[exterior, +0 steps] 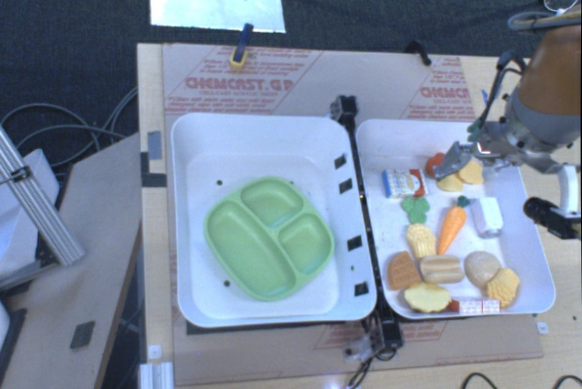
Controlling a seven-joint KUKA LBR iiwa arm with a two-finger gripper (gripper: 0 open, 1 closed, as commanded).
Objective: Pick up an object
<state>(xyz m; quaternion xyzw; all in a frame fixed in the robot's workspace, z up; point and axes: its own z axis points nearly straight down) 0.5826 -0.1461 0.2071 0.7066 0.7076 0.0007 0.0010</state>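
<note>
Camera view. End effector: low over right bin, far end; grip state cannot be told. Risk: toy food crowds together, so closing may nudge neighbours or miss. Right bin: toy carrot, corn, bread roll. Left bin: green divided plate.

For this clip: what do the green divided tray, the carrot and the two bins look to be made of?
Green divided tray: probably moulded plastic, with a smooth, faintly glossy, uniformly pale green surface and rounded compartment walls.
Carrot: likely toy plastic or rubber, given its flat, saturated orange colour and simple shape; which one is unclear.
Left bin and right bin: seemingly thin white plastic, matte to slightly shiny, with rounded moulded rims.
</note>
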